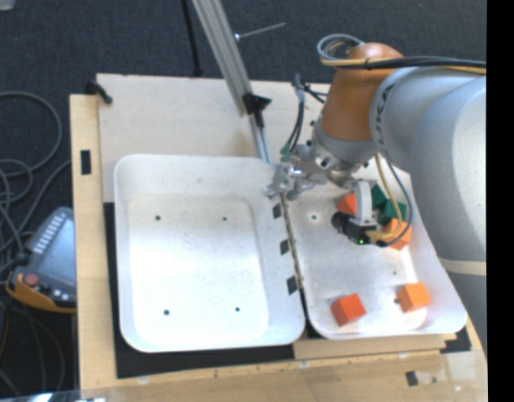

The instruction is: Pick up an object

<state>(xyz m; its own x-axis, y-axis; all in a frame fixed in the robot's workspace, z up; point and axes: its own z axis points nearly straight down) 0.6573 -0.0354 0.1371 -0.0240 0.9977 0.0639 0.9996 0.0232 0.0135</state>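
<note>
We start at the gripper (pixel 292 176), a cluster of bare metal parts below the arm's orange band. It hangs at the far left corner of the right bin (pixel 341 266), just where that bin's rim meets the rim of the left bin (pixel 190 258). Whether it is open or closed we cannot tell, since the parts are small and overlap from this slanted angle. We see no object caught in it.

Moving outward, a green piece (pixel 381 199) sits towards the far edge of the right bin, partly tucked under the arm. Small orange bits lie beside it (too hidden for us to say what they are).

Further out, two loose cubes lie along the near edge of the right bin. One orange block (pixel 349 309) sits about midway along that edge. A second orange block (pixel 413 296) sits near the near right corner. Both are well apart from the gripper and from each other.

Both bins rest side by side on a pale worktop (pixel 156 99). A slanted aluminium pole (pixel 223 40) rises from its far edge.

We judge the pick as not yet done: every object we can make out lies in the right bin, and reaching, closing and lifting all remain.
</note>
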